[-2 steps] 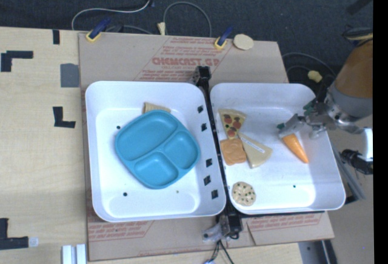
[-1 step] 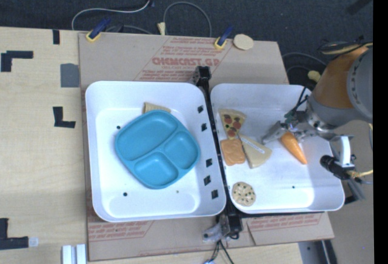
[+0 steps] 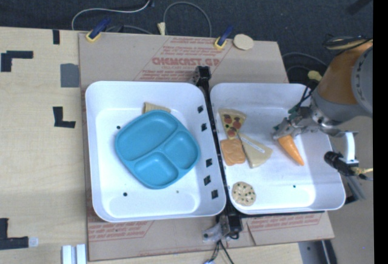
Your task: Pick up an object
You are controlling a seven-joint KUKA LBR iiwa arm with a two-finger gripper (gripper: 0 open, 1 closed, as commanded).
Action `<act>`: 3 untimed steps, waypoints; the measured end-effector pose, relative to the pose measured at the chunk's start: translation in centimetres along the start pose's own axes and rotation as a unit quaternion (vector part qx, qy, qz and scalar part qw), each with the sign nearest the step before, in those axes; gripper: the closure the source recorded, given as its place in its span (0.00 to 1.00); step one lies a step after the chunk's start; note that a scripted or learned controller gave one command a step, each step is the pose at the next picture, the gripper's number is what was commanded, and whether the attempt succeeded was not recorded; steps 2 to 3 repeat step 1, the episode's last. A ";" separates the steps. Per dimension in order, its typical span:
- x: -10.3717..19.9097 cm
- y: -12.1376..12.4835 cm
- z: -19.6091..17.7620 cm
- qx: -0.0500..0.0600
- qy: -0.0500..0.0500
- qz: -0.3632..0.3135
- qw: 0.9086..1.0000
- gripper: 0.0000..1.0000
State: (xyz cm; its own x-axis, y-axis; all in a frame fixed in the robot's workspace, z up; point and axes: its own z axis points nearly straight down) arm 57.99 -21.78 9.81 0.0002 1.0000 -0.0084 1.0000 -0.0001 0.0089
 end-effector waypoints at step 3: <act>5.7 4.0 1.2 0.003 0.003 -0.003 1.000 1.00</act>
